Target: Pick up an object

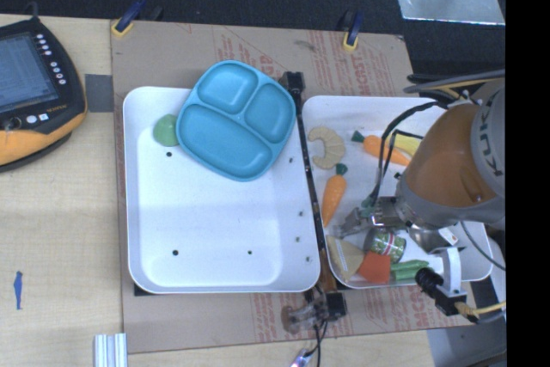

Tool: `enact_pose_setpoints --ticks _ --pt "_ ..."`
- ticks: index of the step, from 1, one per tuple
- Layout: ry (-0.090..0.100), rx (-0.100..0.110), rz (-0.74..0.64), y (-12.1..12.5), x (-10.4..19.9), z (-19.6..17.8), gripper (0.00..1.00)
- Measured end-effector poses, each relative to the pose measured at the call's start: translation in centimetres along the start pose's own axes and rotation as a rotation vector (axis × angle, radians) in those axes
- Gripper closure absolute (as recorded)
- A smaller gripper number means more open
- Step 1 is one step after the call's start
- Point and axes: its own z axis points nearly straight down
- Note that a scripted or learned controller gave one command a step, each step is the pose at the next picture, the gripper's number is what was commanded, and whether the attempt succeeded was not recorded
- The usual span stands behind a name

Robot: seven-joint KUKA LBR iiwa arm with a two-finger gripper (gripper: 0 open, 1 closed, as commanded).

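1. Grey and orange, the arm (455, 163) covers much of the right bin (322, 120), hiding whatever lies under it.
2. Left of the claw (371, 229), we see the left bin (215, 245) with a blue divided plate (236, 120) tilted over its far rim; a green disc (165, 130) peeks from under the plate.
3. We cannot tell how the claw stands; its tip blurs into clutter.
4. Just beyond it lies a carrot (333, 195); farther off, a beige crescent (326, 146) and a second carrot (384, 150), half hidden by cables.
5. Just beneath: a red block (375, 268) and a green piece (406, 271), partly covered.
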Motion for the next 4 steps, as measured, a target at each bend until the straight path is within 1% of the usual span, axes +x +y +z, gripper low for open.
enact_pose_setpoints --ticks 1,2,3,4 --pt "0.0 0.003 -0.006 0.0 -0.1 -1.0 1.0" --pt "-0.001 0.003 -0.006 0.0 -0.1 -1.0 0.0" --pt "0.002 0.006 -0.001 -0.2 -0.7 0.1 0.0" --pt "0.002 0.007 -0.006 -0.1 -0.8 -0.9 1.0"
